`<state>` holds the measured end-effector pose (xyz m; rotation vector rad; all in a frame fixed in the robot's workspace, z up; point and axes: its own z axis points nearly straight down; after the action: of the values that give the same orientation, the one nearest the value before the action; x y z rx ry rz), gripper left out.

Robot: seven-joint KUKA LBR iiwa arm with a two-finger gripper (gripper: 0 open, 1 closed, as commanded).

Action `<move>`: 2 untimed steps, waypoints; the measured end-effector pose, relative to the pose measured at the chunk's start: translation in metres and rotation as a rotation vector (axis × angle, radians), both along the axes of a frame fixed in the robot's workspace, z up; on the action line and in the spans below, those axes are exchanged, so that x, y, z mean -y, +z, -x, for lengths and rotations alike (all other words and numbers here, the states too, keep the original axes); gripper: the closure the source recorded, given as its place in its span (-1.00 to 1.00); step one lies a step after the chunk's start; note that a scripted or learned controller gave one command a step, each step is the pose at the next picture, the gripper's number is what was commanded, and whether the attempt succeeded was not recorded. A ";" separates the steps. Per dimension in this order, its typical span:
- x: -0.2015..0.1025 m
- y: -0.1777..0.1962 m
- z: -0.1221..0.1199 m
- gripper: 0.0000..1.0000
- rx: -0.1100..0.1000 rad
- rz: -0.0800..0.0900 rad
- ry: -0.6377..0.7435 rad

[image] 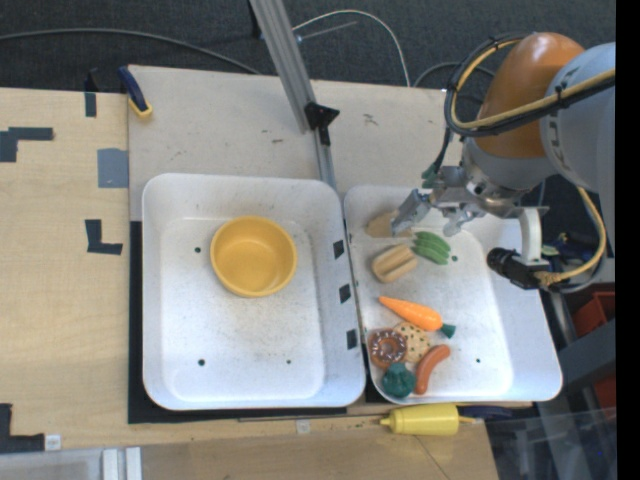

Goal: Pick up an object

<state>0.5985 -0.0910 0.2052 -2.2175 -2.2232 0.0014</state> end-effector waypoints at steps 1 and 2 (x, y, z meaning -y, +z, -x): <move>0.000 0.000 0.000 -1.00 0.000 0.000 0.000; -0.001 -0.055 0.011 -1.00 -0.006 0.001 -0.001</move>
<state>0.5870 -0.0898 0.1499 -2.2162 -2.2199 0.0086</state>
